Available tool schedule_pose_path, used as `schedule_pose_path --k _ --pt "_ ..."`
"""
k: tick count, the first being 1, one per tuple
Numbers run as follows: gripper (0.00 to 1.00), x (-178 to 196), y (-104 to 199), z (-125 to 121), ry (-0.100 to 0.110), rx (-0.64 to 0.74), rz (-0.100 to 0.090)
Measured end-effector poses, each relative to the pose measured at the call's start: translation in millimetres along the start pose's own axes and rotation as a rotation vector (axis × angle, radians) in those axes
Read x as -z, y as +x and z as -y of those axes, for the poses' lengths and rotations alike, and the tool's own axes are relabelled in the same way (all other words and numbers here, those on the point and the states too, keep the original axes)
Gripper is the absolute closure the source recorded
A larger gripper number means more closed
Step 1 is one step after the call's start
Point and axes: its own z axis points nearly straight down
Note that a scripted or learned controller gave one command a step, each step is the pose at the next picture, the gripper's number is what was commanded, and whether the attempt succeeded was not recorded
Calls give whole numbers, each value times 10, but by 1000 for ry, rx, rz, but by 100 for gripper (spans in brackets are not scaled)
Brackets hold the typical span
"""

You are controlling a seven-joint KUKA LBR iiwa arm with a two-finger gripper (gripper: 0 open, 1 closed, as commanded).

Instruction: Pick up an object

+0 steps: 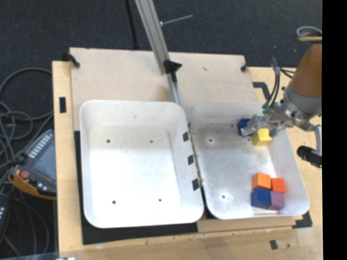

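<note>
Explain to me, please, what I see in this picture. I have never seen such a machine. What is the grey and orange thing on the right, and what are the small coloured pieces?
The picture comes from one fixed camera above a bench, looking down at a slant. The grey and orange thing is a robot arm reaching in from the right; at its end sits a gripper with two fingers. On the bench lie two shallow white bins: the left bin and the right bin. In the right bin, near the gripper, are a yellow block and a small blue piece. Near the front corner four blocks sit close together: two orange, one blue, one purple. Whether the gripper holds the yellow block, I cannot tell.
</note>
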Motion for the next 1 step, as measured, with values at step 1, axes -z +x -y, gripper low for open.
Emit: schedule_pose_path --k 1 --pt "0 -521 -103 -357 -1 -2 3"
